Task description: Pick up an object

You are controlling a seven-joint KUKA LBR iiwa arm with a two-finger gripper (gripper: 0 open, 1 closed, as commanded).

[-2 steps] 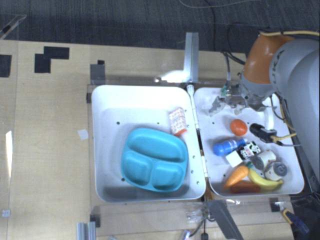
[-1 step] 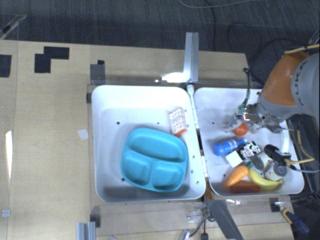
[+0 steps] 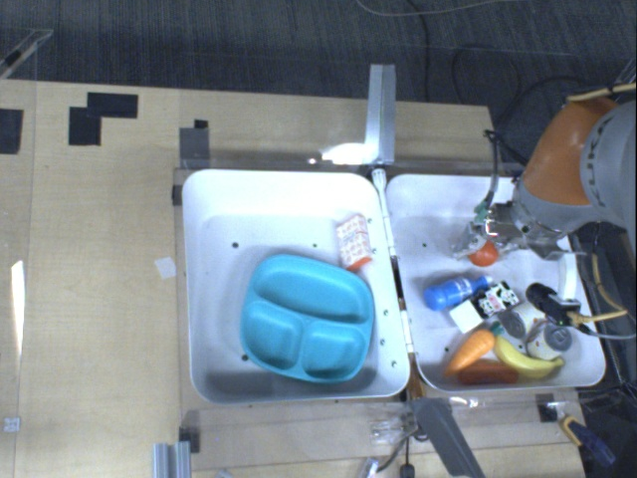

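We see even, bright overhead light, with a hot glare patch on the bench (image 3: 343,153) at twelve o'clock of the left bin (image 3: 204,267). Shadows are soft; details at three o'clock look slightly blurred, perhaps.

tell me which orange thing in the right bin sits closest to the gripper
The small orange-red ball, directly under the gripper. The carrot lies far off at the bin's near edge.

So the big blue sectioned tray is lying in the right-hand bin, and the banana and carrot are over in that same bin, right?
Not quite. The camera view shows the blue sectioned tray lying in the left bin, not the right one. The banana and carrot are indeed in the right bin.
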